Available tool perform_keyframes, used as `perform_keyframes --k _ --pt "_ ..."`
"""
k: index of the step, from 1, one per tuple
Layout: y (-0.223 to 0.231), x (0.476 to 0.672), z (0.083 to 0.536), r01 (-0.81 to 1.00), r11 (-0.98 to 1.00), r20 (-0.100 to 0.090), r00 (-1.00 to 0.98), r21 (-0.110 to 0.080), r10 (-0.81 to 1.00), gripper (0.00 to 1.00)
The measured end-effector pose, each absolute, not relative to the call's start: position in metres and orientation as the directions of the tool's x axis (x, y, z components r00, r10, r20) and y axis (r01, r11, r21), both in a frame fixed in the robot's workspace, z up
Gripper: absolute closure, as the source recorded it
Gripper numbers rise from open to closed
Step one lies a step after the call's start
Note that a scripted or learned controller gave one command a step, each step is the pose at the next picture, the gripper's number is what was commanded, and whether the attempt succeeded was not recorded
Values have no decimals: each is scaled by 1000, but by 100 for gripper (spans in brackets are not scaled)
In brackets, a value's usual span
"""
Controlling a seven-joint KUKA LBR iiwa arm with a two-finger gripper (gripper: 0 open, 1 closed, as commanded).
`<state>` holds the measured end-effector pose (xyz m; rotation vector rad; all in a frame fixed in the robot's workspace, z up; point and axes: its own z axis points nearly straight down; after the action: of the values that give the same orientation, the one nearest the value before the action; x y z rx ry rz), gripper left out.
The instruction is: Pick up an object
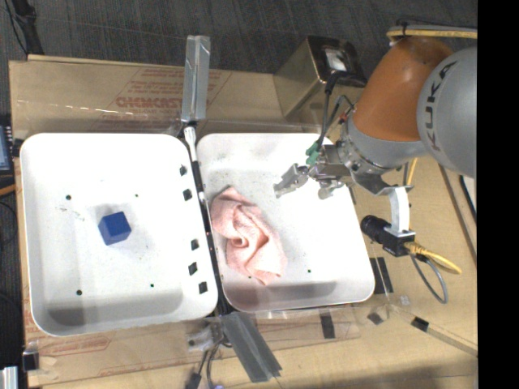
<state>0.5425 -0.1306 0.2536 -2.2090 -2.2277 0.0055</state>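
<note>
Two white bins side by side on the bench. Left bin (49, 241) has a small blue cube (115, 227) sitting left of centre, nothing touching it. Right bin (340, 278) has a crumpled pink cloth (246, 235) lying against its left wall, toward the near edge. Arm (422, 96) reaches in from the right, orange band above the wrist. Gripper (290, 181) hangs over the upper middle of the right bin, fingers pointing left toward the cloth, up and to the right of it and clear of it. Nothing between the fingers; can't tell whether they're spread or closed. Cardboard sheet (105, 96) lies behind the bins.
</note>
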Motion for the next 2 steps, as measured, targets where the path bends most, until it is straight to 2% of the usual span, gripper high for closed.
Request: perform_keyframes --k 1,2 --pt "-96 543 123 996 89 2 -89 -8 996 0" --pt "-103 534 91 990 138 2 -138 -4 990 0"
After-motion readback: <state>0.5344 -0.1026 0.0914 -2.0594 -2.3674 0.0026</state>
